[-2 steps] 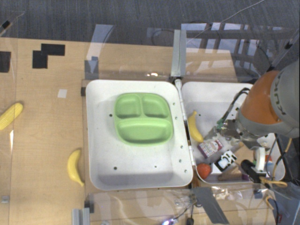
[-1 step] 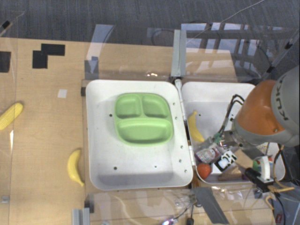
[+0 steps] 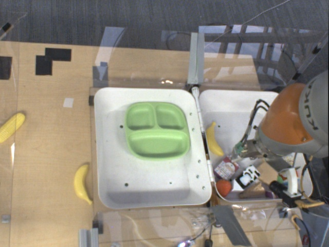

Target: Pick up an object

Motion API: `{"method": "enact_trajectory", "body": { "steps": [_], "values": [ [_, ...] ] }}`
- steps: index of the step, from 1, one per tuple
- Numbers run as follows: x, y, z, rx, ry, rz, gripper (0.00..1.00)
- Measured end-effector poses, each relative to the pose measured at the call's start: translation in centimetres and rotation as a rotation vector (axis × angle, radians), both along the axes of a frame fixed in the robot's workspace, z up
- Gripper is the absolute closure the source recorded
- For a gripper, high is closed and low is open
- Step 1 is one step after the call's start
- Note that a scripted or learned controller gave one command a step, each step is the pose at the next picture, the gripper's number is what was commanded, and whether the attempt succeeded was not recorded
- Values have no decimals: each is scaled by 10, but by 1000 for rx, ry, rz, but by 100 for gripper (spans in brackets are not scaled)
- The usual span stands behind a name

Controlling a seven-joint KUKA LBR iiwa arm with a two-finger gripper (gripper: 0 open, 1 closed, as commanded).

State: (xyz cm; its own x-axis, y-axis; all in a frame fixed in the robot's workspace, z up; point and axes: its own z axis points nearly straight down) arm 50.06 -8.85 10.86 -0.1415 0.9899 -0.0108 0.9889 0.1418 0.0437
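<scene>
Gripper [image 3: 250, 164]: two-finger tool on the grey arm with the orange band [image 3: 286, 118], low over the near part of the right shallow white bin [image 3: 231, 104]. Its state cannot be told; the wrist covers the tool from above.

Directly beneath and beside it: 1 crumpled pink-and-white foil packet [image 3: 224, 167], 1 small black-and-white patterned block [image 3: 248, 177], 1 round red-orange ball [image 3: 223, 188]. These 3 lie touching or nearly so, crowded into the near left corner of the bin. Any of them would serve as the object to pick up; nothing is seen lifted.

Further out: 1 yellow plastic banana [image 3: 214, 140] along the left wall of the same bin. 1 green three-compartment plastic plate [image 3: 156, 129] in the left shallow white bin [image 3: 110, 184]. 2 more yellow bananas on the wooden bench, one near [image 3: 82, 182], one at the far left edge [image 3: 10, 127].

Risks, as judged:
- Clutter: a descent may land between items and close on nothing, or nudge 2 at once.
- Packet: slack foil may slip or tear out of a pinch.
- Ball: likely to roll off against the wall.
- Corner: little room for the tool beside the bin wall.
</scene>
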Motion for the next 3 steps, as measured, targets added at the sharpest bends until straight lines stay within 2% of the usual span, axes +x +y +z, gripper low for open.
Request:
{"method": "enact_trajectory", "body": {
  "steps": [1, 2, 3],
  "values": [
    [0, 0, 1, -1, -1, -1, 0],
    [101, -8, -19, 0, 30, 110, 0],
    [168, -3, -22, 5, 50, 13, 0]
  ]
}}
